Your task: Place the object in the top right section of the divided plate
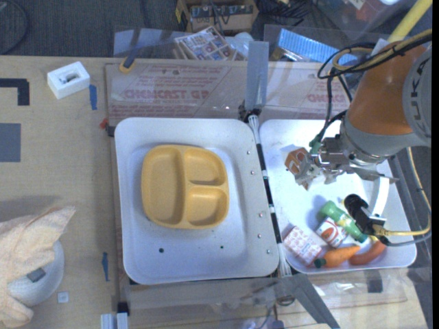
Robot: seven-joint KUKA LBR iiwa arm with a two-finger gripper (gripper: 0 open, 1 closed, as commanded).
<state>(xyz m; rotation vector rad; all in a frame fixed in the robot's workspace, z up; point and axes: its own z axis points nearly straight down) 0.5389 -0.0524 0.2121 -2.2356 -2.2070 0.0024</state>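
The grey arm (384, 108) with its orange band reaches in from the right and hangs over the right bin (288, 208), its pincer (314, 175) low over the upper left part of that bin. A small brown-and-orange object (296, 159) sits just beside the pincer, on its left, close to the bin's upper left corner. The view does not show whether the pincer is spread, pressed together or pinching this object, nor whether the two touch. The yellow divided plate (161, 184) lies in the middle of the left bin (185, 252), well apart from the object. It has one long section on its left and two smaller ones on its right, and its top right section (204, 166) is the one nearest the wall between the bins. In the lower part of the right bin lie a green bottle (343, 218), a red-and-white can (332, 234), a carrot (341, 256), a reddish sausage (374, 251) and a pink patterned box (302, 244), crowded close together. On the bench (55, 149), left of the bins, are a small white box (68, 79) and a pale cloth (34, 232).
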